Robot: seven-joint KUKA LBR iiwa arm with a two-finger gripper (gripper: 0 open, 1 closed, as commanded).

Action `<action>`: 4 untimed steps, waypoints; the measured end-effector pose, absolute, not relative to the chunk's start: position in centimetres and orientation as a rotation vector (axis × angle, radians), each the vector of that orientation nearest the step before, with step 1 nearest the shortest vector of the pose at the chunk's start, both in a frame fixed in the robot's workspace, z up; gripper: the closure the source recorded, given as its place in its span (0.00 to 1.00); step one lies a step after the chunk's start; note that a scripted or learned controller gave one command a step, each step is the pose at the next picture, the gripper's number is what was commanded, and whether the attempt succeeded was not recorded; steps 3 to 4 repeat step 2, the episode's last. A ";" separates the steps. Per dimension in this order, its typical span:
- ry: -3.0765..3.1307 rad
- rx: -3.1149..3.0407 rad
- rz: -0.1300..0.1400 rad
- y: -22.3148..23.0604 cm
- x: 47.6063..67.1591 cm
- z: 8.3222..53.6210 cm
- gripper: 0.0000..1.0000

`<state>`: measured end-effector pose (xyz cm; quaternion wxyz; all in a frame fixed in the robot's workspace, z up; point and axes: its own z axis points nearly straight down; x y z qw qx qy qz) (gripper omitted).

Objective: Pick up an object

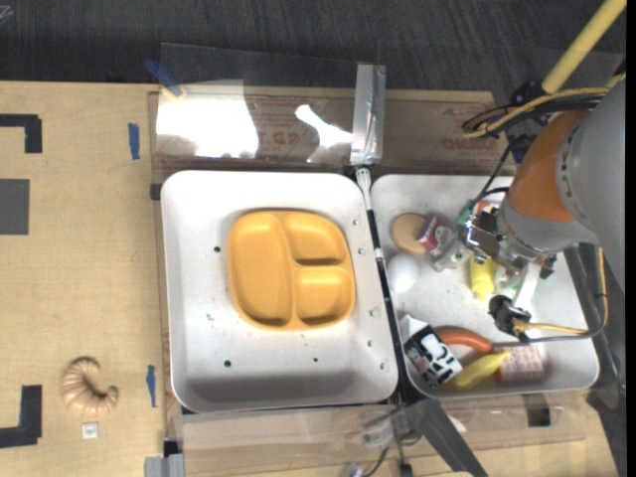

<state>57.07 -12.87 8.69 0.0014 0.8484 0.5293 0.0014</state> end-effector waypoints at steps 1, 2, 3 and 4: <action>1.663 2.659 0.008 -12.8 57.2 9.9 1.00; 1.948 2.461 0.009 -5.1 62.0 18.8 1.00; 1.948 2.461 0.009 -5.1 62.0 18.8 1.00; 1.948 2.461 0.009 -5.1 62.0 18.8 1.00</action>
